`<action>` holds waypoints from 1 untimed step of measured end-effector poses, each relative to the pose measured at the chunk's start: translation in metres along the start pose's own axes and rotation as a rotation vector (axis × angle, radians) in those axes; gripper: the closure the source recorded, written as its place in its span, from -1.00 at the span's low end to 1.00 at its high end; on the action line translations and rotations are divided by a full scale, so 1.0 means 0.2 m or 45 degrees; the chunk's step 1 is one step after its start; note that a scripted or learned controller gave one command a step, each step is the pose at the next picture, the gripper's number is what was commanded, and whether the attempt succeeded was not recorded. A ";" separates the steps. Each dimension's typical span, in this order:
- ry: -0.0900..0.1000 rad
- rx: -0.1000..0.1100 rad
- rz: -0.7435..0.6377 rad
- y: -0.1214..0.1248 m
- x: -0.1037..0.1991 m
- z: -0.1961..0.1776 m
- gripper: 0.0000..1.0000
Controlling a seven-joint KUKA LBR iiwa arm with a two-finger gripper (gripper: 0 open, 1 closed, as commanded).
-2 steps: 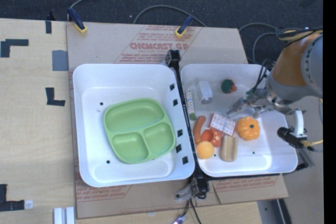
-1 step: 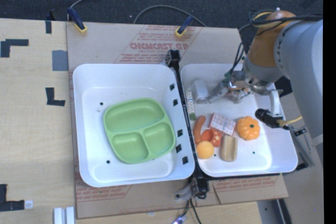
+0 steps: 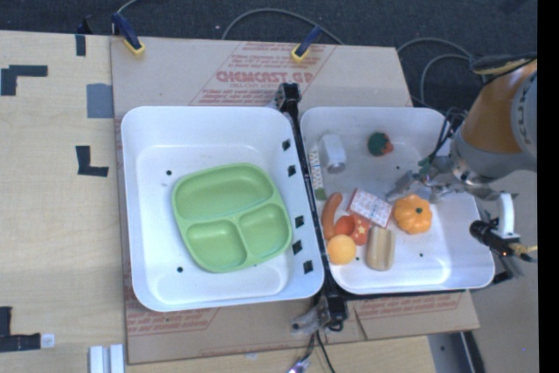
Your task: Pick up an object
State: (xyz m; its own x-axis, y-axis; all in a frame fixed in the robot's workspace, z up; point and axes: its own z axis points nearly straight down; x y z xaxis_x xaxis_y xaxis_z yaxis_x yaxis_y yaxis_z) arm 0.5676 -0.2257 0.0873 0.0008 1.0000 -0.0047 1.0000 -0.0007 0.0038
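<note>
Two white bins sit side by side on a cardboard sheet [image 3: 262, 70] clamped to the bench. The left bin [image 3: 140, 188] carries one thing, a green divided plate [image 3: 231, 217] with three compartments, lying near the bin's middle and slightly turned.

The right bin [image 3: 437, 271] carries seven things that I can count. One small dark green ball with a red spot [image 3: 378, 144] lies toward the far edge. One pale grey cylinder [image 3: 333, 151] lies near the far left corner, its long axis running roughly from the far edge toward the near one. One carrot [image 3: 330, 214] lies along the left wall, long axis pointing the same way, tilted a little. Beside it are one red piece [image 3: 351, 228], one orange ball [image 3: 341, 250] near the near left corner, one tan bread-like piece [image 3: 380, 247] standing lengthwise toward the near edge, and one flat white card with red print [image 3: 370, 207] in the middle.

One orange pumpkin [image 3: 413, 215] sits right of the card, just beside the gripper [image 3: 421, 181], which reaches in over the right edge. Whether its fingers are spread or closed, I cannot tell; nothing visibly sits between them. Cables trail over the dark floor beyond.
</note>
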 end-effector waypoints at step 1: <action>0.005 -0.003 -0.006 0.43 0.31 0.00 -1.00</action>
State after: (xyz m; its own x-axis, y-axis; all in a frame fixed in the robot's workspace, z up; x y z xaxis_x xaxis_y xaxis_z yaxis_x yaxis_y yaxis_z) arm 0.6536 -0.1631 0.0867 -0.0041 1.0000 -0.0006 1.0000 0.0041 0.0065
